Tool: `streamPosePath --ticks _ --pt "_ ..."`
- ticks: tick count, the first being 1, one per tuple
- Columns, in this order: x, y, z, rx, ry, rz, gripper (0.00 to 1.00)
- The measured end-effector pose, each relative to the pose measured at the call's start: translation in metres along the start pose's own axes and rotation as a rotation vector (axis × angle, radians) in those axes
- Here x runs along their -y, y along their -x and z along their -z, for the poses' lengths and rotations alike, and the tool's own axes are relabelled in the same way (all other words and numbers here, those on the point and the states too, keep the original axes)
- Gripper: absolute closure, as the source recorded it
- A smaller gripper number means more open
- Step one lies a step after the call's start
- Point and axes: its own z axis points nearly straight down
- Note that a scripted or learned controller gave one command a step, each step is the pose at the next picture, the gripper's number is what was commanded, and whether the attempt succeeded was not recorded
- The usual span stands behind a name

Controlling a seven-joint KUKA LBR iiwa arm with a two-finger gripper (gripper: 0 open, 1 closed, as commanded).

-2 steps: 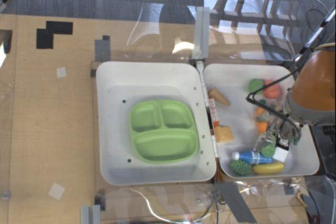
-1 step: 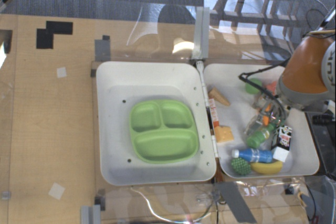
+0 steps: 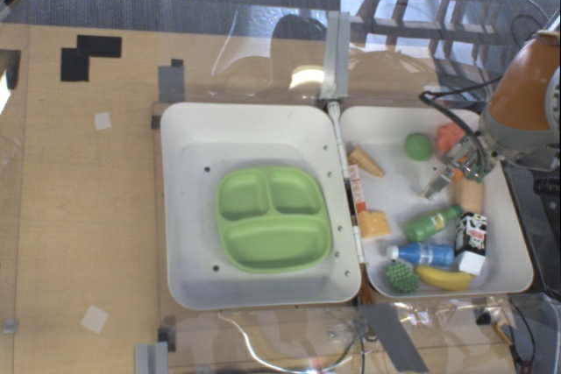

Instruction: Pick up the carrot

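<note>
Hovering over the right bin (image 3: 523, 271), gripper (image 3: 449, 175) w/ 2 fingers spread, pinching nothing. Carrot (image 3: 365, 160) lies near that bin's left wall, well apart from gripper. Green ball (image 3: 418, 146) between them.

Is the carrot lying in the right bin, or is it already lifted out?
In the bin. The carrot lies flat on the right bin's floor near its left wall, apart from the hand.
</note>
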Motion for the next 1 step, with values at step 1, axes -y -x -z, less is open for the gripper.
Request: streamPosePath --ticks 1 --pt "-0.0038 0.0022 0.0148 0.011 0.005 0.008 1.00"
